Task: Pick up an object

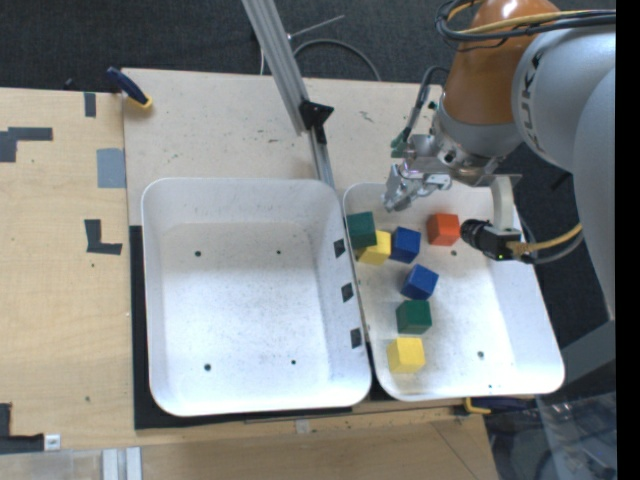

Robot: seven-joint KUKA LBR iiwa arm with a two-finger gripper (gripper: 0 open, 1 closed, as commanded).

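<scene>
Several small blocks lie in the right bin (pixel 520 348): a green block (pixel 361 229) on the left, a yellow block (pixel 377 249) touching it, a blue block (pixel 405 244), an orange-red block (pixel 443 229), a second blue block (pixel 420 281), a dark green block (pixel 413 316) and a yellow block (pixel 406 353). My gripper (pixel 400 196) hangs over the far left part of the right bin, just above and behind the green and blue blocks. Nothing shows between its fingers.
The left bin (pixel 180 368) stands beside the right one. A slanted metal rail (pixel 282 58) runs down to the bins' shared wall. A blue-and-yellow clamp (pixel 129 87) lies at the bench's far left. A cable connector (pixel 490 240) hangs over the right bin.
</scene>
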